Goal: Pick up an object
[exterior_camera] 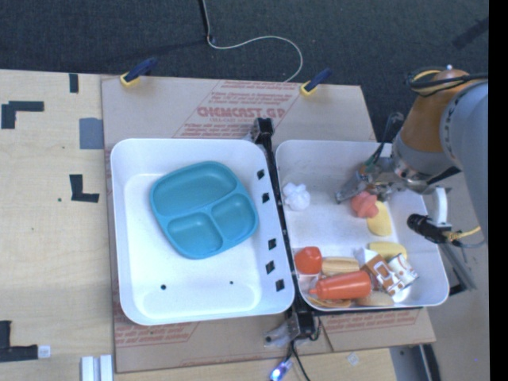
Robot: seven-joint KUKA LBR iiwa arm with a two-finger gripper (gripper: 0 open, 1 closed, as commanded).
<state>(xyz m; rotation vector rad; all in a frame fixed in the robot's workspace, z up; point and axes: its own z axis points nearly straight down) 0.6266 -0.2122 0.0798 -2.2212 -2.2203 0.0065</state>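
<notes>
One small pink-red lump (364, 205), rounded, perhaps toy fruit, jaws' state unclear beside it.

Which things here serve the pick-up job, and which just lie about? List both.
For the job: gripper, pink toy, yellow piece, red tomato, hot dog, white lump, right bin.

Lying about: blue plate, left bin, cardboard sheet, clamps.
</notes>
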